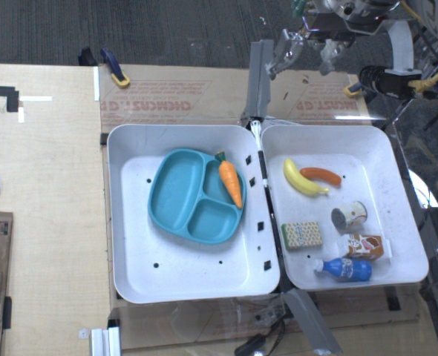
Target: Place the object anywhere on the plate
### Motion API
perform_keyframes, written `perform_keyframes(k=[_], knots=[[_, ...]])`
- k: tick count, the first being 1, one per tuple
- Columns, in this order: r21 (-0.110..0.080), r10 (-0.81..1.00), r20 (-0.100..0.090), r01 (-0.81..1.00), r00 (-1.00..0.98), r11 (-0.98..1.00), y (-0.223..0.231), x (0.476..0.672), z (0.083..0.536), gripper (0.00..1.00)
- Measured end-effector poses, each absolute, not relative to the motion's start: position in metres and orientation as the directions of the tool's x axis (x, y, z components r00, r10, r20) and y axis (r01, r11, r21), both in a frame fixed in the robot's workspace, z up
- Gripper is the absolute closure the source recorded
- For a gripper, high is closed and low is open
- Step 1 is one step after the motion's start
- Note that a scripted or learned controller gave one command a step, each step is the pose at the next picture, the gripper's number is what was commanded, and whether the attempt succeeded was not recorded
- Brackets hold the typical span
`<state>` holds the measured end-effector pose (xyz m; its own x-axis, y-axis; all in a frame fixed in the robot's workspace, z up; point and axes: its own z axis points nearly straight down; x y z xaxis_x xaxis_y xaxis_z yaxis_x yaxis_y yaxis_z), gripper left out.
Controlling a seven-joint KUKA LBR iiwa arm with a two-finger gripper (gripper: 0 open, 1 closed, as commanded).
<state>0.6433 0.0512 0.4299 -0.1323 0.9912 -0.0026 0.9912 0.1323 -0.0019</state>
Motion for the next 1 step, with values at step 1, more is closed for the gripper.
perform_keyframes(k=[1], knots=[[-0.002, 1.000, -0.003, 1.000, 0.015, -0.015, 0.0458, 0.6586, 0.4194, 0.00]])
